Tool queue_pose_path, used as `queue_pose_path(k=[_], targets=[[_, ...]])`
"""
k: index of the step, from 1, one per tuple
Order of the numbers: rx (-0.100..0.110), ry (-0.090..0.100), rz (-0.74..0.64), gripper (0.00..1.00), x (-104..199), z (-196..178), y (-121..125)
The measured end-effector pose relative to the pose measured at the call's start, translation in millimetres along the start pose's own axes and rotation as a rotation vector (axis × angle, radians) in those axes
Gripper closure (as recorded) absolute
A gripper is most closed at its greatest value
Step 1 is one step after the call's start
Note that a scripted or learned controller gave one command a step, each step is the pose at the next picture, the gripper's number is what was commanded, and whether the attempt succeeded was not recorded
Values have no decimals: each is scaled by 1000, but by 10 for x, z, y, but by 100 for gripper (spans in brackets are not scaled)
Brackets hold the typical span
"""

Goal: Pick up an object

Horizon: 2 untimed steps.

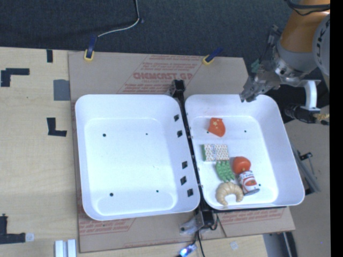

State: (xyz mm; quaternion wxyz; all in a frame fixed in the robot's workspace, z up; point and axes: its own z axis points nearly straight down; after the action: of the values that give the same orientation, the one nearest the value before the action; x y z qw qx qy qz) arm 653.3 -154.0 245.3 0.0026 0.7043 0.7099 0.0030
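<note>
Hovering over the far right corner of the right bin (268, 108), my gripper (250, 94) carries nothing that I can see; whether it is spread or pressed together I cannot tell from this slant, since it shows only as a dark tip. Every candidate lies toward the near side of that bin from the tool. Nearest is the red piece (216, 127), alone, down and to the left of the tip. Farther on sit the clustered items: the patterned block (216, 152), green piece (224, 171), tomato (241, 164), small can (248, 182) and croissant (229, 193), touching or nearly so. I judge the red piece the easier target, being apart from its neighbours. The left bin (128, 154) plays no part
</note>
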Motion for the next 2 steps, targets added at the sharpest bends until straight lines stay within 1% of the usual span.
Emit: queue_pose_path(k=[1,2], targets=[[-10,-2,-1,100,548,-1546,140],[-9,-6,11,100,130,-2945,-482]])
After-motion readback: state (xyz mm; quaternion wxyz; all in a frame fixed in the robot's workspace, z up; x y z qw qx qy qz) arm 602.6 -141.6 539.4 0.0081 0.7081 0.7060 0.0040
